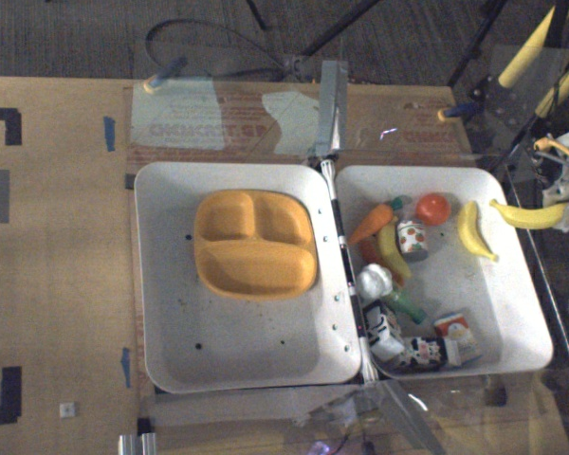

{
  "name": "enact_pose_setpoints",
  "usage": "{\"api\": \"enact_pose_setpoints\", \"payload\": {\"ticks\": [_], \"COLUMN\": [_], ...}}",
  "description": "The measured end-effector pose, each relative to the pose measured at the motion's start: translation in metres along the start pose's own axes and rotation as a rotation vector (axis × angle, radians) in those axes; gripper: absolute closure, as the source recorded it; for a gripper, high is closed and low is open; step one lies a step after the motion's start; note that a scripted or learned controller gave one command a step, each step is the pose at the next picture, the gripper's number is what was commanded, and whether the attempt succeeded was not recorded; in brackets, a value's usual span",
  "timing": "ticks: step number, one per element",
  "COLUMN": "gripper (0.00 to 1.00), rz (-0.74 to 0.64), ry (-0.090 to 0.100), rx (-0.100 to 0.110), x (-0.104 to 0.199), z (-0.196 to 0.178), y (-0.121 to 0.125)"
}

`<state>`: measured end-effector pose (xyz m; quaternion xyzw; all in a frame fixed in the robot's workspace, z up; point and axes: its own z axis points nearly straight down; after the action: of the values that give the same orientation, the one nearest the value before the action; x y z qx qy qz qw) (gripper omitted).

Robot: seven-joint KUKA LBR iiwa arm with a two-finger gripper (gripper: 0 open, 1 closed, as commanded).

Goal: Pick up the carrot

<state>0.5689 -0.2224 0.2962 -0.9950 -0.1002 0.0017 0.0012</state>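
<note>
Lying well apart from the gripper (558, 184), carrot (373, 222) is seen across the bin (498, 297), gripper state cannot be told

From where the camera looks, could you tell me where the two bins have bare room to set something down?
Left bin: a broad bare floor in front of and beside the orange divided plate. Right bin: a bare middle patch between the banana and the small cartons. It is crowded along the divider, where the carrot lies among other toys.
</note>
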Motion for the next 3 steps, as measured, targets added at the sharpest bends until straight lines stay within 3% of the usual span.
{"api": "enact_pose_setpoints", "payload": {"ticks": [1,2,3], "gripper": [1.0,1.0,1.0], "rz": [-0.001,-0.234,-0.002], "ry": [0.003,-0.001,0.003], "rx": [-0.002,0.002,-0.003], "x": [-0.014,0.021,0.022], "z": [-0.09,-0.031,-0.078], "y": [-0.003,-0.036,-0.013]}}
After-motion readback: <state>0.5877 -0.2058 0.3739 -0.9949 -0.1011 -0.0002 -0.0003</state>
